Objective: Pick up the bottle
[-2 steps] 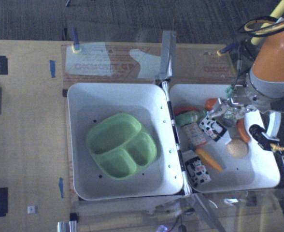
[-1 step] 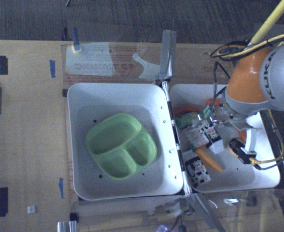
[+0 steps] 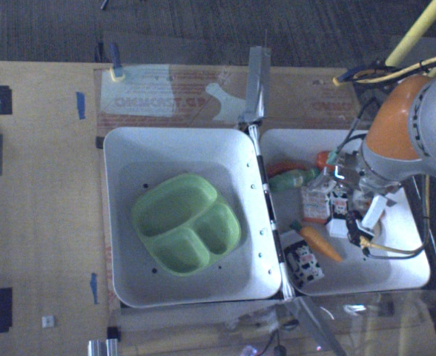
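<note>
Green and translucent, the small plastic bottle (image 3: 291,179) lay on its side near the upper left of the right-hand shallow white bin (image 3: 403,273), its length running roughly across the bin, with a red-orange object (image 3: 323,159) just beyond its right end. The grey arm with the orange band (image 3: 396,132) reached in from the right, and its two-finger gripper (image 3: 342,199) hung over the middle of that bin, down and to the right of the bottle and apart from it. The gripper stood above a small white-and-red carton (image 3: 316,202) and other small packages; how the gripper was set could not be told from this slanted view, and nothing could be seen held in it. An orange carrot-shaped toy (image 3: 322,243) lay below the gripper, toward the front of the bin, and a black-and-white printed packet (image 3: 304,262) rested near the front left corner. In the left-hand white bin (image 3: 129,154) sat a pale green plastic tray with three compartments (image 3: 187,223).
</note>
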Controlling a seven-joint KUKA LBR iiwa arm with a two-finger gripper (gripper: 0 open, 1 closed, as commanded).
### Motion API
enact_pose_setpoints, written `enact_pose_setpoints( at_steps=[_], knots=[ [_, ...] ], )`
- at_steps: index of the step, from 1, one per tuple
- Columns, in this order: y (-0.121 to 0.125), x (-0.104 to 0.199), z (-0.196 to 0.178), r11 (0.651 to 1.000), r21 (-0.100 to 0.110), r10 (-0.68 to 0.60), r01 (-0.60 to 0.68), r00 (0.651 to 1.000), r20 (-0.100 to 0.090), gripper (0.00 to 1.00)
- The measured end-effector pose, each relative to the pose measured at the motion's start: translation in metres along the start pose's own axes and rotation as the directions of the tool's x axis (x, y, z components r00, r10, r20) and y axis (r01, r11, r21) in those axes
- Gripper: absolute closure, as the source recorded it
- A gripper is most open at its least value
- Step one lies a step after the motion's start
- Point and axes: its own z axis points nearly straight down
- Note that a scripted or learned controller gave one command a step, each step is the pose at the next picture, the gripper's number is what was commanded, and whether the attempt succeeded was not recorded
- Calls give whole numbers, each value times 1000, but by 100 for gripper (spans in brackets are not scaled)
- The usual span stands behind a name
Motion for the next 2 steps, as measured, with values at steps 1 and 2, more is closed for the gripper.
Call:
enact_pose_setpoints(
  at_steps=[1, 2],
  knots=[
    [-97, -27, -30, 917, 19, 397, -398, 918, 15, 0],
    [-97, -28, -39, 916, 20, 399, -400, 917, 16, 100]
  ],
)
